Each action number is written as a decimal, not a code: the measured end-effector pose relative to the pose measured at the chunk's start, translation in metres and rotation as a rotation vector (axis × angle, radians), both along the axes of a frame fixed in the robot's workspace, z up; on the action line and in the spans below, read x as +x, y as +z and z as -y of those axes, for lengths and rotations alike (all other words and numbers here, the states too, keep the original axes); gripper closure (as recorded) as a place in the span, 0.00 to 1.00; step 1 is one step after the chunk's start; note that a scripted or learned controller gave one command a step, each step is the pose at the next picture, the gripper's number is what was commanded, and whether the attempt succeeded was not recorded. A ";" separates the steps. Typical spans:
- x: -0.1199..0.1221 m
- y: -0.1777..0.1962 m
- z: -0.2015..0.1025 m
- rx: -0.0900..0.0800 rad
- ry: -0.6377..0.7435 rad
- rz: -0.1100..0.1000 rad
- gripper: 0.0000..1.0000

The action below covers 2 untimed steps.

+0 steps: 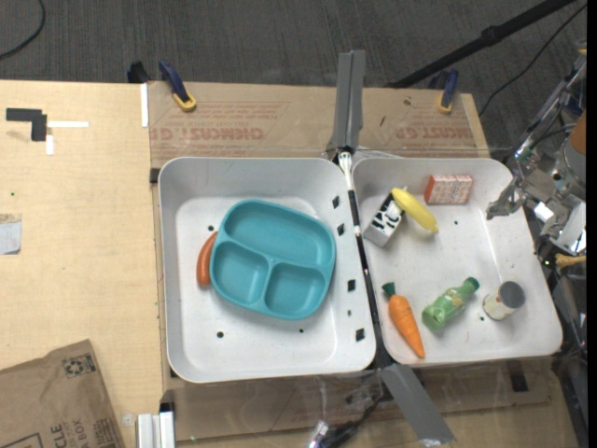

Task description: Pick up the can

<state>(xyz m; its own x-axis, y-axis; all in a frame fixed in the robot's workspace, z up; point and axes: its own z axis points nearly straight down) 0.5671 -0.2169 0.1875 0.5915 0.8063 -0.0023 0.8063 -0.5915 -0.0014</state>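
Lay on its side at lower right of the right bin [466,348]: can [505,301], near the bottle [449,304]. Hung mid-right: gripper [508,203], opening unreadable. Risked rolling the can, or snagging the wall.

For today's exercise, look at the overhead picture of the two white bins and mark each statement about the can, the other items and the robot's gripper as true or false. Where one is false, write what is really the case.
1. The can lies in the right bin. True.
2. The teal divided plate is in the same bin as the can. False: it sits in the left bin.
3. The green bottle lies between the carrot and the can. True.
4. The gripper holds the can. False: it is near the right bin's far right edge, apart from the can.
5. The banana rests on the teal plate. False: it lies in the right bin beside a pink box.
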 end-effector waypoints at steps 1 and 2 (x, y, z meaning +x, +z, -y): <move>-0.085 -0.065 -0.016 0.003 -0.038 -0.002 0.00; -0.082 -0.066 -0.075 0.003 0.181 -0.001 0.00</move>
